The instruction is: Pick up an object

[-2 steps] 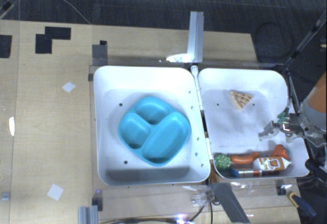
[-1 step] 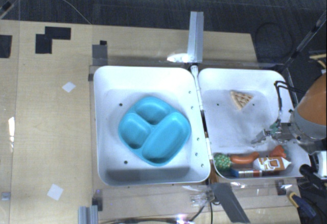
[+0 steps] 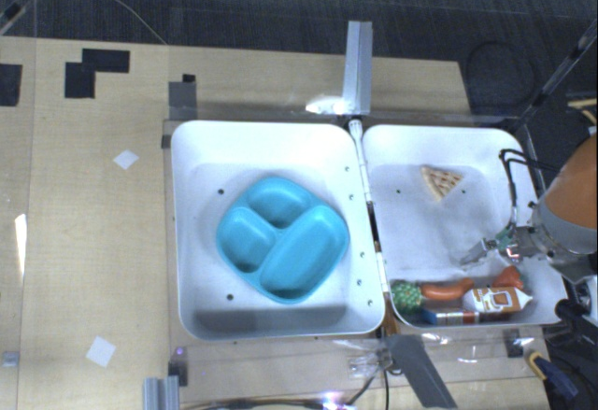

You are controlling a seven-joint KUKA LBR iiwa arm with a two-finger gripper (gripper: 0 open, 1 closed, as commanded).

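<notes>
The right bin [image 3: 411, 212] holds several toy foods. A tan pizza slice [image 3: 440, 181] lies near its back wall. Along its front wall lie a green broccoli piece [image 3: 405, 295], a red sausage [image 3: 448, 289], a white carton with an orange label [image 3: 496, 303] and a small orange piece [image 3: 509, 276]. My gripper [image 3: 488, 249] hangs low over the right side of this bin, just behind the carton and the orange piece, with nothing visibly in it. The grey arm with its orange band [image 3: 575, 198] comes in from the right edge.
In the left bin [image 3: 196, 212] lies a blue divided plate [image 3: 282, 237]. A metal post [image 3: 358, 67] stands behind the wall where the bins meet. Black cables [image 3: 519, 175] loop over the right bin's far right corner. The bare wooden bench [image 3: 84, 212] stretches to the left.
</notes>
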